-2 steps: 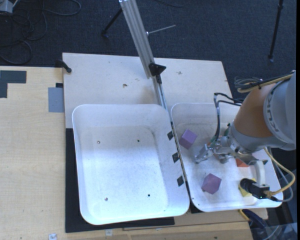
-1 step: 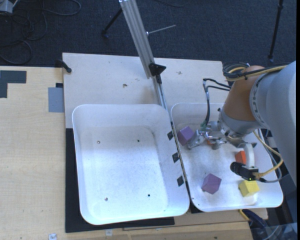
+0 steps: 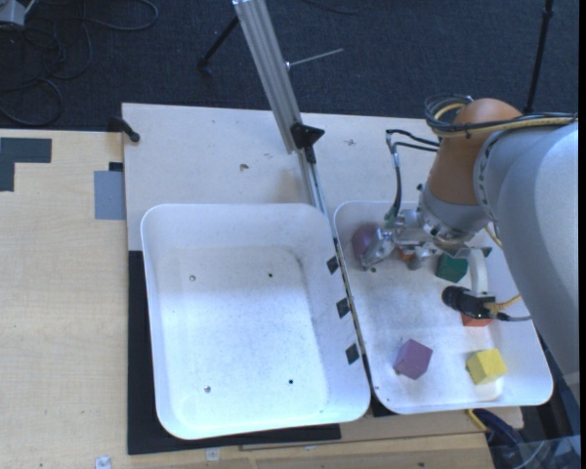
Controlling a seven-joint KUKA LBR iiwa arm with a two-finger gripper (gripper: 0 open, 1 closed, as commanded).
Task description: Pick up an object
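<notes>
Trouble, as I judge it, lies mostly in how tight things are around the pincer point(image 3: 375, 254). It hangs low at the far end of the right bin point(image 3: 439, 399), and a mauve lump point(image 3: 362, 238) sits just beside it, on the side away from the arm, close against the bin's wall. The lump looks rounded, so a closing pinch that lands off-centre could squirt it sideways or jam it against that wall rather than trap it. The wall itself is near enough that the pincer could knock it on the way down.

A green block point(image 3: 453, 268) lies just behind the pincer, under the wrist. If the arm shifts back or twists, I think it could shove the block along or come up with nothing at all.

From where I stand I cannot tell whether the pincer is released or clenched; the wrist and its fittings hide that. It seems to be touching the mauve lump or very nearly so, but I see nothing clearly caught in it.

A purple cube point(image 3: 413, 358) and a yellow cube point(image 3: 486, 365) lie well apart from the pincer at the near end of the bin, with open floor around them, and look like easier pickings.
</notes>
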